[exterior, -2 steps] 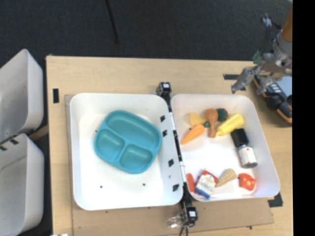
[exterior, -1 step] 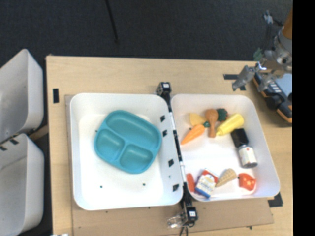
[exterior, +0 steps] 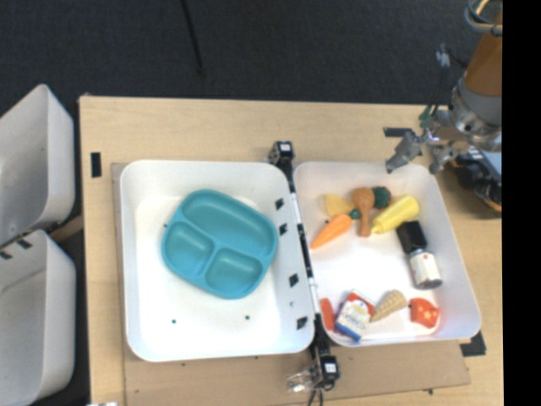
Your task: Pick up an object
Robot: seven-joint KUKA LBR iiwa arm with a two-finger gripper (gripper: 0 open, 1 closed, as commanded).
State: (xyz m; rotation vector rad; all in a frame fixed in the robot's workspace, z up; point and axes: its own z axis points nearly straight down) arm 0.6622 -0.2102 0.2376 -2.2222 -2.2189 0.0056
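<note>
A blue divided plate lies in the left bin. The right bin holds a carrot, a yellow bottle, a dark can, a small carton, a cone and a tomato. The gripper hangs above the right bin's far edge, its fingers spread apart with nothing between them.

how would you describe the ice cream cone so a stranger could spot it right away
Look in the right bin, along its near edge. The cone lies on its side between a small carton and a red tomato. It is the one tan, pointed, waffle-patterned piece there.
</note>
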